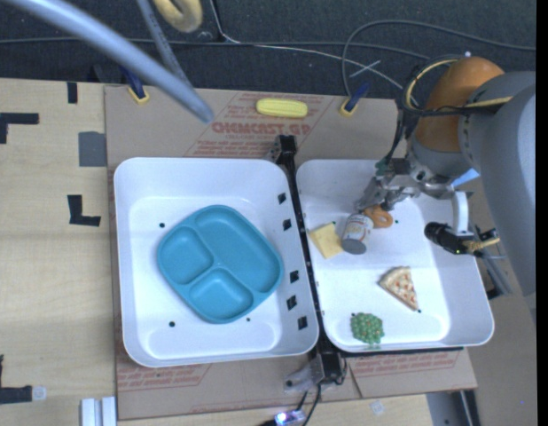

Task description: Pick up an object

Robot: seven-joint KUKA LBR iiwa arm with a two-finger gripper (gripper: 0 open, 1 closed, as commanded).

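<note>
Green and bumpy, a little toy broccoli [367,327] is lying at the front of the right bin [460,331], closest to the camera.

Up in the back half of that same bin, the gripper [378,204] is hanging low over the white floor. The grey arm [509,162] with its orange band [451,100] is reaching in from the right. Whether the gripper is open or closed is too hard to tell, because the arm's own parts are hiding it.

Right under the gripper, a small orange thing [378,216] is peeking out. It is too small to name. Just beside it, a grey can [355,232] is lying tilted, and it seems to be touching the yellow cheese slice [324,240] next to it. The cheese is sitting close to the wall between the two bins.

Nearer the front, a pizza slice [400,287] is lying on its own, between the can and the broccoli.

Over in the left bin [137,185], a blue tray [219,263] with three little sections is resting in the middle.

Behind the bins, a yellow banana [281,107] is lying on the brown cardboard [234,131] that is covering the desk [43,238].
</note>
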